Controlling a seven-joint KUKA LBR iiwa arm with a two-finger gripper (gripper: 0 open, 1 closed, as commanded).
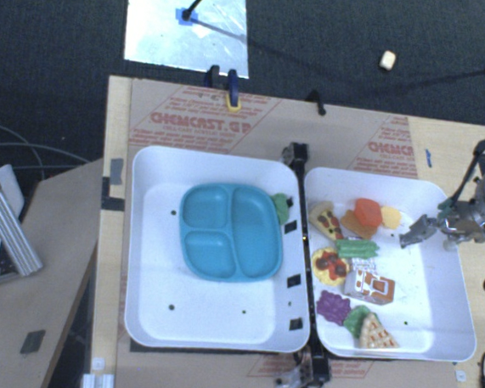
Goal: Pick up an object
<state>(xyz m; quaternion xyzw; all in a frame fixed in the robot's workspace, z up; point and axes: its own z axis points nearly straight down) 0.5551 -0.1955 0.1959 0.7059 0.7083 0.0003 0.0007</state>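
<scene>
Toy food pile (356,272) sits left of the gripper (418,232), none between its fingers; finger spread unreadable, arm cut off. Cardboard (200,121) behind reads "CHEMCAST GP".

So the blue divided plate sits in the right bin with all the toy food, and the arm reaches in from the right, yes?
Not quite. The camera view shows the blue divided plate in the left bin, apart from the toy food, which lies in the right bin. The arm does reach in from the right, its gripper over the right bin.
</scene>
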